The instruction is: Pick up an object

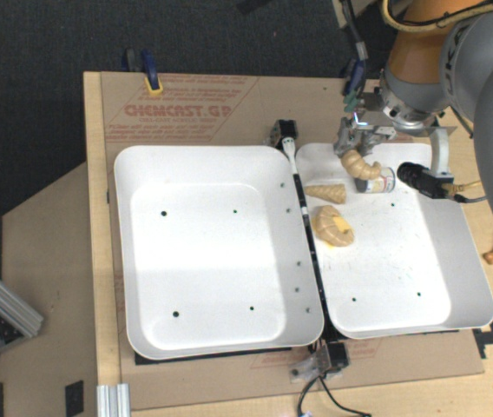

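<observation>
We see the gripper (357, 142) in the upper right of the frame, low over the right bin (437, 276), touching a curved tan piece (364, 168). We cannot tell its state. We advise centring on that piece before lifting, clear of the 2 tan pieces (331, 226) below it.

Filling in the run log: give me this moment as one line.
gripper: low over right bin, far end | at curved tan object | cone piece, round tan piece: lying nearby | left bin: untouched
</observation>
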Controlling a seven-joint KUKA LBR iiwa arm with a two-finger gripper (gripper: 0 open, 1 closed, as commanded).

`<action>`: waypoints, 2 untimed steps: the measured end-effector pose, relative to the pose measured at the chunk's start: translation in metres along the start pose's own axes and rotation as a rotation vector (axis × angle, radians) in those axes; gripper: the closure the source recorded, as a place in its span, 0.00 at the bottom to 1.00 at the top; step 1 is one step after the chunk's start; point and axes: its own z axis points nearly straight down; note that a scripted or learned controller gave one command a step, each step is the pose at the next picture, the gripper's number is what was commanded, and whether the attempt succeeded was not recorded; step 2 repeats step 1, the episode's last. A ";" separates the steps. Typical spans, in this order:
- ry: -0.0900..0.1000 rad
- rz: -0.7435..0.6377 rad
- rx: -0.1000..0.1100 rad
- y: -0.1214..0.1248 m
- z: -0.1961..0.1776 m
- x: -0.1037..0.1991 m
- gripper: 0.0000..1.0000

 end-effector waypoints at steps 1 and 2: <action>0.006 -0.005 0.019 -0.011 0.008 0.113 1.00; 0.006 -0.005 0.019 -0.011 0.008 0.113 1.00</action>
